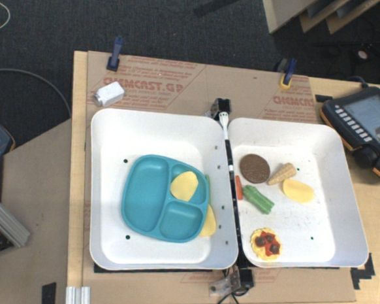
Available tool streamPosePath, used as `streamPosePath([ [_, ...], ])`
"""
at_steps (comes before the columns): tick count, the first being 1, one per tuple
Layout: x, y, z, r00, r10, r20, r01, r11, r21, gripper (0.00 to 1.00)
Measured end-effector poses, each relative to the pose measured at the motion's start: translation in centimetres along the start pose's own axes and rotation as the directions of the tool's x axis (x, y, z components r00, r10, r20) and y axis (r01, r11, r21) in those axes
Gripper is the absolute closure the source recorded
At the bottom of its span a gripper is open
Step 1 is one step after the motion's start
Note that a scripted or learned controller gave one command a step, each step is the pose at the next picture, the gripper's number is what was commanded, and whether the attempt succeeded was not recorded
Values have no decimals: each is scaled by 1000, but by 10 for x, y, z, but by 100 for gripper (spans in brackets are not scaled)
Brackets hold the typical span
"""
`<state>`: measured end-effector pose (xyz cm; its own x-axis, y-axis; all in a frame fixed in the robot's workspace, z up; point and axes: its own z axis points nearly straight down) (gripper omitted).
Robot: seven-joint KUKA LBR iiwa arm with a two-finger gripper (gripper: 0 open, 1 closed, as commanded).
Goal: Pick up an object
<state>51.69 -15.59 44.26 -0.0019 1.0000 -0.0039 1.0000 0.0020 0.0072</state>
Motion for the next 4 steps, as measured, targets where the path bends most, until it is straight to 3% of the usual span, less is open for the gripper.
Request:
streamPosePath([
  [1,-21,48,195,1000,3,-7,-3,1000,22,100],
  [2,31,94,20,1000,-6,0,6,1000,-16,100],
  [3,37,69,-102,1000,0,0,0,1000,-12,100],
  [4,134,43,44,1000,-7,-8,8,1000,23,100],
])
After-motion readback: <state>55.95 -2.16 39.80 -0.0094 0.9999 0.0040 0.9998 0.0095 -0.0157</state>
